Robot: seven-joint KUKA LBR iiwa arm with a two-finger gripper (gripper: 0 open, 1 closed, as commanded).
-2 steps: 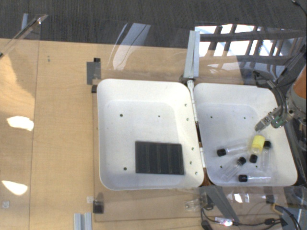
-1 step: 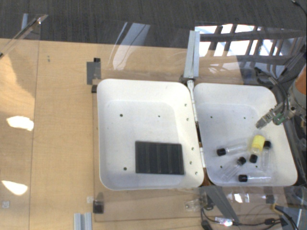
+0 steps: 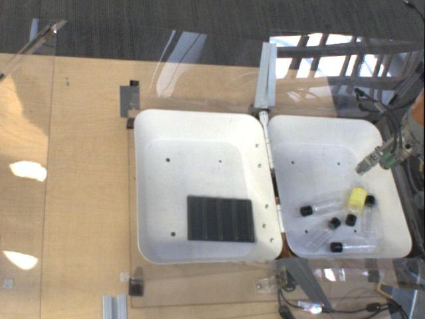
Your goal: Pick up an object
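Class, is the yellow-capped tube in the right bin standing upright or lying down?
Lying down: the yellow-capped tube rests on its side on the right bin floor.

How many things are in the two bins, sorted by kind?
Clear tubes with black caps: 4
Yellow-capped item: 1
Black ridged tray, in the left bin: 1
Total: 6

Arm (image 3: 415, 121): we see it cut off at the right edge. Gripper (image 3: 367, 163): too small and blurred for us to judge.
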